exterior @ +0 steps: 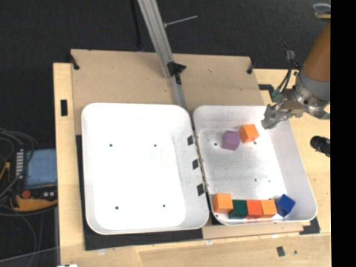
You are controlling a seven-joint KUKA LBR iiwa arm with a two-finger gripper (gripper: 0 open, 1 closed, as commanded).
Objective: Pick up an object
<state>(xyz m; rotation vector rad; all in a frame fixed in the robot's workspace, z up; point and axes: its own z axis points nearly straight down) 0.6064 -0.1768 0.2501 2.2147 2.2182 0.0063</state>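
**Q:** Fingers first — how far apart are they, and do they hold anything?

**R:** That cannot be told. The gripper point(271, 117) is a small grey blur at the end of the arm point(315, 65), which comes in from the right of the camera view. It sits over the upper right rim of the right bin point(289, 166). Nothing can be seen between its tips, and whether it touches the rim is unclear.

**Q:** What is nearest to it?

**R:** An orange cube point(249, 133), just to the left of and below the gripper, apart from it, lying on the bin floor. A purple cube point(230, 140) lies just beside that one, on its left; the two look close enough to touch at a corner, though I cannot be sure.

**Q:** What else is in that bin?

**R:** A row of blocks along the near wall — from left to right an orange block point(223, 202), a green block point(240, 208), a red-orange block point(255, 208), another orange block point(268, 207) and a blue block point(285, 204), the last one turned at an angle. They sit packed side by side.

**Q:** And the other container?

**R:** The left bin point(139, 166) sits side by side with the right one, their rims meeting in the middle. Its white floor shows a few small dark dots. Both bins rest on a pale wooden bench point(167, 71).
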